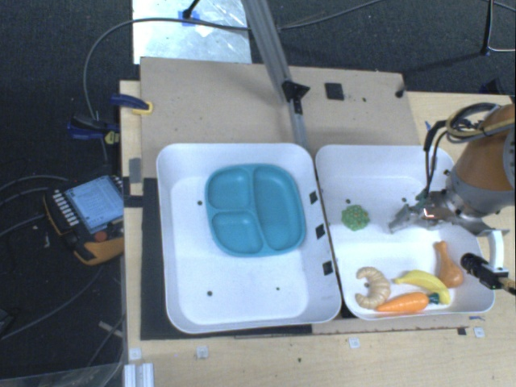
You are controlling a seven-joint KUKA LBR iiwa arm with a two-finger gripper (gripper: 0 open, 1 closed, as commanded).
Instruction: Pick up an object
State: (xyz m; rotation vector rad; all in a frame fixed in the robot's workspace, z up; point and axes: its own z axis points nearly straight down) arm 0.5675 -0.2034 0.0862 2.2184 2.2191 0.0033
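Table [242, 79]: brown top, carried two shallow white bins side by side.

Left bin [185, 289]: held a blue divided plate [255, 210] with three compartments, lying flat in the bin's upper middle.

Right bin [379, 168]: touched the left bin along its left wall and served as the landmark for the items below.

Arm [484, 168]: grey with an orange band, entered over the right bin's right wall and hung above its right half.

Claw [407, 216]: pointed left over the middle of the right bin, above its floor; whether it was spread or pressed together could not be told, and nothing could be seen between its tips.

Banana [423, 281]: yellow, lay near the right bin's lower wall.

Carrot [401, 303]: orange, lay just below the banana, touching it, against the lower wall.

Croissant [372, 285]: tan and curved, lay left of the carrot, at the bin's lower left.

Drumstick [448, 266]: orange-brown, lay to the right of the banana, below the claw.

Broccoli [355, 217]: green, sat alone in the right bin's left middle, to the left of the claw and apart from it.
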